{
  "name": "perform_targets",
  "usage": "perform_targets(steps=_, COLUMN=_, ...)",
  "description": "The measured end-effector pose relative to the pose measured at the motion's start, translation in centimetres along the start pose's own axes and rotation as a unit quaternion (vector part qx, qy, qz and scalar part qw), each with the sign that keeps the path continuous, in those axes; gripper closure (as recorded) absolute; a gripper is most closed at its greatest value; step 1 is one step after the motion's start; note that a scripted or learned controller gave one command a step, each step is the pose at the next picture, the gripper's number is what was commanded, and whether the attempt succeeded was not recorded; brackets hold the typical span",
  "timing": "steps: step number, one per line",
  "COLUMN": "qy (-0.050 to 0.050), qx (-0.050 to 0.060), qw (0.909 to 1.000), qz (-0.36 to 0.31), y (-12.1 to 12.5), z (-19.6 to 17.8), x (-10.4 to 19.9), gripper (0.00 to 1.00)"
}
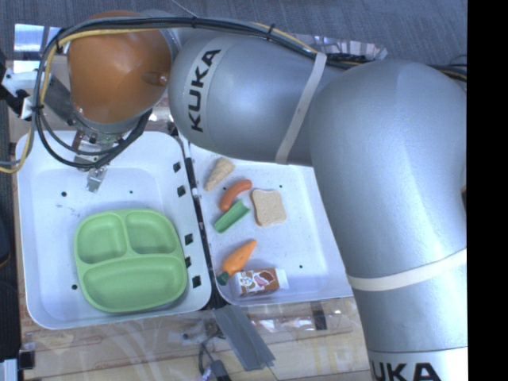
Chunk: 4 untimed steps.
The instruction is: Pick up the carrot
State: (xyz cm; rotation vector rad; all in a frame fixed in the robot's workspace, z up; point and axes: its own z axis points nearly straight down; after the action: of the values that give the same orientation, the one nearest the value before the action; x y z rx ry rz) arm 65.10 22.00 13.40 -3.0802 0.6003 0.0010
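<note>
The carrot [238, 255], orange with a green stub at its lower left end, lies in the right bin [321, 244] near its front. The gripper [94, 181] hangs over the back of the left bin [48, 205], well to the left of the carrot and above the green plate [127, 259]. Its small metal tip shows below the orange wrist band, with nothing seen held.
In the right bin lie a beige bread roll [218, 173], an orange sausage [235, 193], a green stick [231, 217], a toast slice [269, 207] and a small printed carton [259, 281]. The arm's grey bulk covers the right bin's back and right side.
</note>
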Motion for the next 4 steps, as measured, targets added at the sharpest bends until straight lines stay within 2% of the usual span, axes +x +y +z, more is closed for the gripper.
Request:
perform_targets(steps=1, qy=-0.003, qx=-0.003, qw=0.9957, qz=-0.093, y=0.1, z=4.3, x=0.5, gripper=1.0)
perform_targets(steps=2, qy=0.001, qx=0.0, qw=0.9956, qz=-0.093, y=-0.2, z=-0.5, x=0.5, gripper=1.0)
perform_targets(steps=3, qy=-0.001, qx=-0.002, qw=0.9794, qz=0.202, y=0.7, z=-2.1, x=-1.0, gripper=1.0)
perform_targets(steps=4, qy=-0.001, qx=-0.002, qw=1.0, qz=-0.008, y=2.9, z=-5.8, x=-7.5, gripper=1.0)
